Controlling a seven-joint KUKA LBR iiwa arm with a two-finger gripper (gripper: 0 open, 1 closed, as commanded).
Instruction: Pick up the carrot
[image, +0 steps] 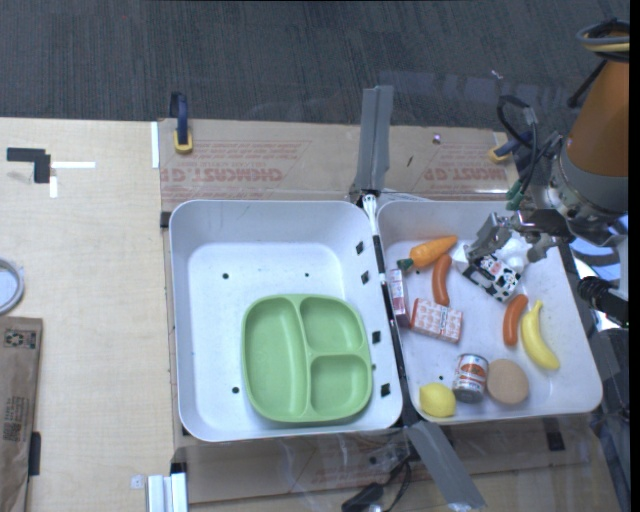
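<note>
One carrot (432, 250), two sausages and one banana (539, 338) lie near the claw (497, 262); its grip state is unclear.

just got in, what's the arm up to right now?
It's working the right bin on a carrot pick. The gripper hangs low over that bin's upper part, just right of the carrot, which lies loose on the bin floor near the divider, not grasped. Around it are two sausages, a banana, a lemon, a small can and a red-patterned box. The left bin holds a green divided plate.
</note>
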